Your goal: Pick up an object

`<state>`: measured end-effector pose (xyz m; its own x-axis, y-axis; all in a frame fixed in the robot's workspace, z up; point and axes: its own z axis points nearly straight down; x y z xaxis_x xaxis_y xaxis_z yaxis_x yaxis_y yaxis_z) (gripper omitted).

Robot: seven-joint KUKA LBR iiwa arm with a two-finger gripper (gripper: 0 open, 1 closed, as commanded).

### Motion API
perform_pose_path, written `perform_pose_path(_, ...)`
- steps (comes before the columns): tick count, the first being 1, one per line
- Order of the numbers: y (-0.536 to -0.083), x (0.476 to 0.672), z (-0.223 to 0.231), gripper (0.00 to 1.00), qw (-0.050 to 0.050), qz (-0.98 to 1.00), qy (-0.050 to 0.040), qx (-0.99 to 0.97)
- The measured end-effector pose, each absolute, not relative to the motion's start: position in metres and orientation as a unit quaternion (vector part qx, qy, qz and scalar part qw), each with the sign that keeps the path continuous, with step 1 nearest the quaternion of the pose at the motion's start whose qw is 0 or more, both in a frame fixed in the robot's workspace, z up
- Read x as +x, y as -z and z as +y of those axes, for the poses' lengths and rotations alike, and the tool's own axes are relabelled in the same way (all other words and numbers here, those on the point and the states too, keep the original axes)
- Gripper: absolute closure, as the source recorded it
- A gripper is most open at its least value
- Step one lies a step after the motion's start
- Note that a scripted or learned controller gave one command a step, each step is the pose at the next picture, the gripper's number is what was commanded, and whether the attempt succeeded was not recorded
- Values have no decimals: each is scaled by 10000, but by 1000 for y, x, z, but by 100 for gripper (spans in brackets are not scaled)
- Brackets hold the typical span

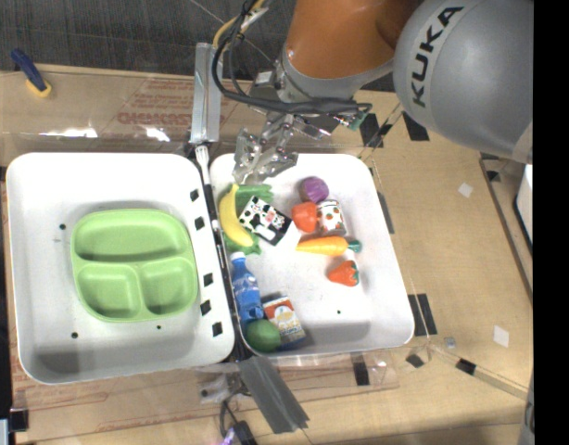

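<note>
I'm watching the gripper (pixel 264 158) hanging over the back-left corner of the right bin (pixel 382 276), fingers pointing down toward the toys. The metal fingers (pixel 252 160) look a bit spread w/ nothing between them, so I'm calling it empty. Nearest thing is the banana (pixel 231 218), lying just in front of the tips and a touch left, right against the bin's left wall. Its long axis is running front-to-back along that wall, curving slightly. A black-and-white carton (pixel 263 219) is touching it on the right, partly over it.

My read: next move is a short drop onto the banana, jaws closing across its width, i.e. left-right. Room is tight, w/ wall on one side and carton on the other.

Rest of the pile is sitting further right: purple ball (pixel 313 189), carrot (pixel 322 245), strawberry (pixel 343 273). Blue bottle (pixel 246 290) and juice box (pixel 286 319) are lying toward the front. Bin floor is smooth white, slopes at the edges. Left bin (pixel 34 202) is holding a green tray (pixel 132 262), well apart from the gripper.
</note>
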<state>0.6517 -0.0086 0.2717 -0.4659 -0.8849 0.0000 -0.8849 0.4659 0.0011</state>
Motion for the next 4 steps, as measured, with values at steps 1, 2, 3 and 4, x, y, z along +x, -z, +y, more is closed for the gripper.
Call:
perform_pose_path(1, -245, 633, -55, 100, 6, -7197, 8, 6943)
perform_pose_path(2, -257, 657, -110, 100, -13, -5925, -2, 8056)
perform_pose_path(3, -257, 640, -141, 100, -6, -4563, 19, 8898)
perform_pose_path(4, -201, 638, -182, 100, -14, -2786, 22, 9604)
